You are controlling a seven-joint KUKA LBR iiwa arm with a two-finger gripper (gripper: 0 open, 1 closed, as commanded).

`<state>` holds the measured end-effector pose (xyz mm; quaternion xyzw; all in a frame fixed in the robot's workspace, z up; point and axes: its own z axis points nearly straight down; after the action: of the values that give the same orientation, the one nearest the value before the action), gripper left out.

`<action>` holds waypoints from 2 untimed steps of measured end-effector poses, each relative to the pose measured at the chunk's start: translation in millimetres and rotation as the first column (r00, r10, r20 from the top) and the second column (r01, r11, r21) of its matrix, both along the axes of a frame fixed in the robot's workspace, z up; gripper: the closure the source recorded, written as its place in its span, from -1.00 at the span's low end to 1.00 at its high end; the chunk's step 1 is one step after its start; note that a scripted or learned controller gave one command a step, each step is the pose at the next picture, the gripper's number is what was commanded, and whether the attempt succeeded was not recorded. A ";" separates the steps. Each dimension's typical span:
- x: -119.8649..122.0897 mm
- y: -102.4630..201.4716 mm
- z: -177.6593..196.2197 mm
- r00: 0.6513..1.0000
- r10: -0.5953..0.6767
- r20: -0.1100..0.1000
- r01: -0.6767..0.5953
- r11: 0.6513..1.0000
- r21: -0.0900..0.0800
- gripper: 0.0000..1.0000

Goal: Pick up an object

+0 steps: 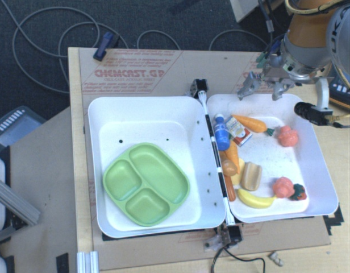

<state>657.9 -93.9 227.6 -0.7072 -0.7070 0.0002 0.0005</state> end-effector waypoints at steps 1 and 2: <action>-60.3 -3.1 -73.9 1.000 0.000 -0.001 0.000 1.000 0.000 -1.00; -66.8 -2.2 -117.7 1.000 -0.003 0.001 0.003 1.000 -0.006 -1.00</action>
<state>591.1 -96.1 109.9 -0.7082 -0.7060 0.0020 -0.0021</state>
